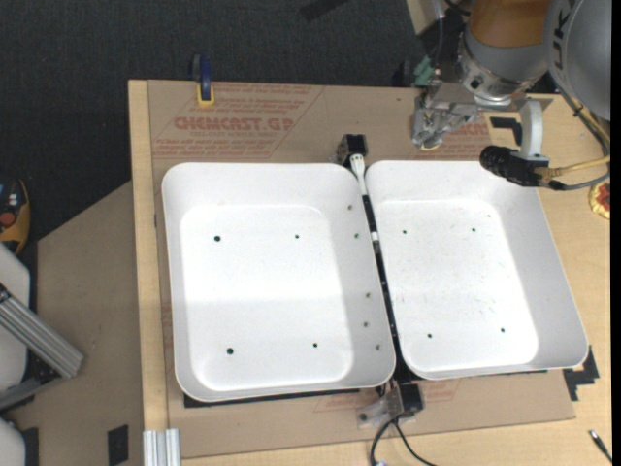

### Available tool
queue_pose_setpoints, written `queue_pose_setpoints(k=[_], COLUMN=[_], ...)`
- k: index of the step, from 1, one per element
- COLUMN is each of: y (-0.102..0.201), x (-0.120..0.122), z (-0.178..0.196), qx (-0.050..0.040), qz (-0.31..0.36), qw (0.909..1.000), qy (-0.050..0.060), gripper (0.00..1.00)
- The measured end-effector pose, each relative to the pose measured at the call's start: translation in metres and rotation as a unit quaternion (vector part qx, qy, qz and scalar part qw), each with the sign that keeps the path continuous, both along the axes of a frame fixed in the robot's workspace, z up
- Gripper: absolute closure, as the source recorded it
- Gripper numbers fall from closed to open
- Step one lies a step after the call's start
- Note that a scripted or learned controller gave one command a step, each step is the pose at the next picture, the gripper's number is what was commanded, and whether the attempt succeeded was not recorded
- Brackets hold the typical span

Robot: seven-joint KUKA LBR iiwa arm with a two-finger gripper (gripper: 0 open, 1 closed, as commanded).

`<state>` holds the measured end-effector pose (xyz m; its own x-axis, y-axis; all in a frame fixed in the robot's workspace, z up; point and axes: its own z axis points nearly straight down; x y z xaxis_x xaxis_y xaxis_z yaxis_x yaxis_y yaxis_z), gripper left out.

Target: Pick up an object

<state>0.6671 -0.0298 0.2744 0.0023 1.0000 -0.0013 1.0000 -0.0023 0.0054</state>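
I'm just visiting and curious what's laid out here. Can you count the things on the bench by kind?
White bins: 2, the left bin and the right bin
Clamps with a blue handle: 1, the clamp at the board's far edge
Robot grippers: 1, the gripper above the right bin's far rim
Total: 4

The grey arm with its orange band (514,17) runs out past the top and right edges, so most of it is cut off. Its metal 2-finger hand (432,129) is small and blurred; how the fingertips stand cannot be read. The right white shallow plastic bin (553,260) hides the brown surface (252,115) beneath, and the printed lettering there reads only partly.
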Motion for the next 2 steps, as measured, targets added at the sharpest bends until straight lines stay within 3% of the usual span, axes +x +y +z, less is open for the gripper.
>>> queue_pose_setpoints(k=[1, 2], y=[-0.004, -0.010], x=[-0.018, -0.054], z=[0.048, 0.079], qx=[0.0002, 0.0006], qz=[0.000, 0.000], qw=[1.0000, 1.0000], qy=[-0.001, 0.002], gripper=[1.00, 1.00])
